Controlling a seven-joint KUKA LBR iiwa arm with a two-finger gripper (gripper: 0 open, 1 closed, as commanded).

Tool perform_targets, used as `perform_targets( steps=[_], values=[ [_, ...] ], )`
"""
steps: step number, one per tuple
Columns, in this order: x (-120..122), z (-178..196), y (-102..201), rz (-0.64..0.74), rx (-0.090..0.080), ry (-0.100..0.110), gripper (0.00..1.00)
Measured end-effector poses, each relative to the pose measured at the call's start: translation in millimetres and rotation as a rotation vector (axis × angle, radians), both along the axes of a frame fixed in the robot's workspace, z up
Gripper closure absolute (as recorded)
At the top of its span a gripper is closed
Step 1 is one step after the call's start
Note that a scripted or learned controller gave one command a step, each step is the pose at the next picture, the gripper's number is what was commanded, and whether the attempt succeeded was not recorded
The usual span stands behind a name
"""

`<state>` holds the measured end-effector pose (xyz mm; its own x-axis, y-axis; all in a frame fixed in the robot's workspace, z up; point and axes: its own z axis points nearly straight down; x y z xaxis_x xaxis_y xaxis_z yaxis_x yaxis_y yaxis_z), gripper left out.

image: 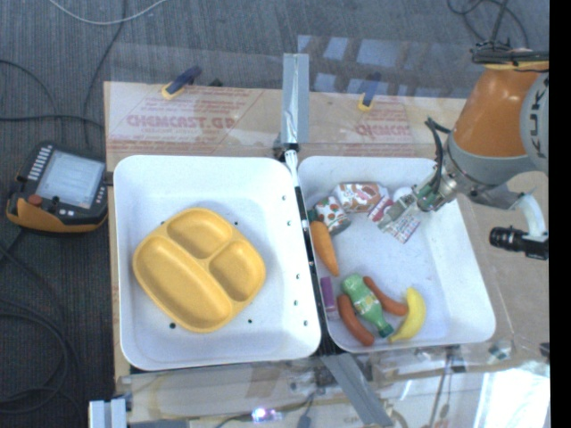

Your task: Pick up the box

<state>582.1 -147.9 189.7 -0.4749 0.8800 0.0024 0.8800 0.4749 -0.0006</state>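
From the overhead camera view, you have the gripper [419, 200] low over the far part of the right bin [464, 266], reaching in from the right. A small flat box [399, 218] with a red-and-white print hangs right at its tip, tilted, one corner drooping toward the bin floor. You cannot tell from here whether the hand is clenched on it or merely touching its upper edge.

Just left of the hand lies a crumpled printed packet [350, 200], near the box. If the grip is only on a corner, expect the box to pivot and slip free on the lift.

Nearer you than the hand sit a carrot [325, 247], a green bottle [361, 298], a banana [411, 315] and two red sausages [355, 321], well apart from it and unlikely to interfere. The yellow divided tray [200, 267] sits far left, in the left bin [143, 185].
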Motion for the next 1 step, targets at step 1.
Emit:
perform_targets(
  steps=[1],
  values=[
    [6.5,23.5,-6.1,-0.112,-0.001,0.002,1.0]
  ],
)
